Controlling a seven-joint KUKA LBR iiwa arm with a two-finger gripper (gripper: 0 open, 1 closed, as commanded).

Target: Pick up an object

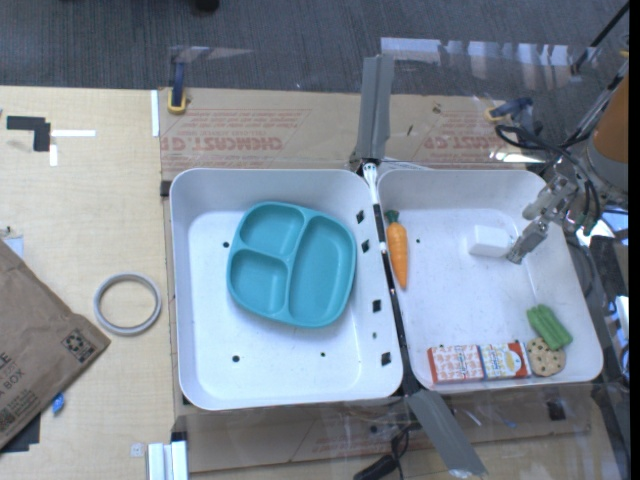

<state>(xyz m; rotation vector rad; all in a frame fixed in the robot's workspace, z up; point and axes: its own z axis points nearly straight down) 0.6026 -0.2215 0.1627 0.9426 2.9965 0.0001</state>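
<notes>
Gripper (532, 230) over the right bin (580, 298), far side; small flat block (490, 241) just left of it; carrot (398, 253) farther left, against the wall; pickle (548, 326), cookie (545, 358) and carton (478, 362) nearer the camera; divided plate (292, 264) in the left bin (200, 368).

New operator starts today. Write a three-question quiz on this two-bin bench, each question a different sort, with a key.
1. True or false: the teal divided plate lies in the same bin as the toy carrot.
2. Multiple choice: the gripper hovers nearest which item? A) small white block B) cookie C) tape ring
3. Fill in: the green piece lies just above the ____, along the right bin's front edge.

Key: 1 false, the plate is in the left bin; 2 A; 3 cookie.
</notes>
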